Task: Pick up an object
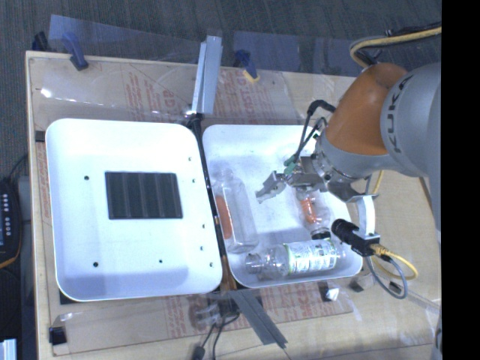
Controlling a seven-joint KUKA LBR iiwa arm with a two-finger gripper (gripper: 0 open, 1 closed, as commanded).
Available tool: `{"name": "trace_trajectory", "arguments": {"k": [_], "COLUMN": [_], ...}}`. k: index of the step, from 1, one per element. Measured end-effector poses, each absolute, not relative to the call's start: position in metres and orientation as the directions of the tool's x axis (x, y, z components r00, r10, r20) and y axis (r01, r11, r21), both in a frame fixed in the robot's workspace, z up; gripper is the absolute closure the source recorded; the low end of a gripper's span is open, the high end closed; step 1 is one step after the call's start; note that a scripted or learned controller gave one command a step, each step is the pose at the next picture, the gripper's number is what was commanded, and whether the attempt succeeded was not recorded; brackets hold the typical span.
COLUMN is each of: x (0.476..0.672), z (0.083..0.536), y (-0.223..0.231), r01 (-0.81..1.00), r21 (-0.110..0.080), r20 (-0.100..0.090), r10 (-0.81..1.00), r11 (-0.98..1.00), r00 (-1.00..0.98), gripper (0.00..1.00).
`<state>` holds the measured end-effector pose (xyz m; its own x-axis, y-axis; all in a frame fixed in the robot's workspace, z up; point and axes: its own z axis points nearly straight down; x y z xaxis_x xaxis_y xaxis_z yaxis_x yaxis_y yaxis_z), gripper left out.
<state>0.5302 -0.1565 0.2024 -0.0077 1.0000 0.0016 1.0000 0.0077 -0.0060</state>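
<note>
Right bin (247,137): gripper (271,187), finger spread unreadable, hangs just right of clear tube (234,212) lying lengthwise along bin's left wall.

A grey arm (412,118) with an orange band (360,115), black cable (306,137), and seemingly metallic jaws.

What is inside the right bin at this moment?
The right bin holds a clear bottle along its near wall, a clear tube with an orange strip by its left wall, and an orange item. The arm covers the far right corner.
</note>
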Motion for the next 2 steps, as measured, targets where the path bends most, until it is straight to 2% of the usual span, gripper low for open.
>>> {"name": "trace_trajectory", "arguments": {"k": [1, 2], "x": [0.545, 0.587], "z": [0.197, 0.159], "y": [-0.208, -0.21], "r01": [0.996, 0.99], "r21": [-0.002, -0.003], "r20": [0.0, 0.001], "r10": [0.996, 0.99], "r11": [0.089, 0.14], "r00": [-0.089, -0.14], "gripper": [0.0, 0.0]}}
